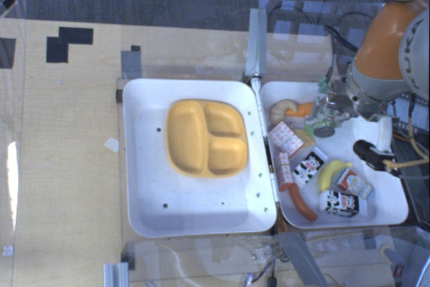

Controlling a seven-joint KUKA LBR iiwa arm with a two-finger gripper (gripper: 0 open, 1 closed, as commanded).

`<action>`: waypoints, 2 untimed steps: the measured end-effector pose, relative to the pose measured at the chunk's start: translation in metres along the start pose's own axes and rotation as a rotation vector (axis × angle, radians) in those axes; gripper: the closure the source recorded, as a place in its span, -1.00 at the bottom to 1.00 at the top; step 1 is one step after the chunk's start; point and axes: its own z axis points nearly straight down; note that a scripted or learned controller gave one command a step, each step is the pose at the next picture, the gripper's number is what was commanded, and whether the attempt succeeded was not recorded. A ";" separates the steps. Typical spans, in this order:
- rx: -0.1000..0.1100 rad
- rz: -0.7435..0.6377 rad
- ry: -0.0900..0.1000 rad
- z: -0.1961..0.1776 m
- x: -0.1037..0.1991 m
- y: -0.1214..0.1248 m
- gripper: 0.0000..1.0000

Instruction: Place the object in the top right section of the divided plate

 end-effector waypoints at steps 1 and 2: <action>0.001 -0.157 0.001 0.010 0.046 -0.073 1.00; 0.000 -0.275 0.002 0.013 0.117 -0.074 1.00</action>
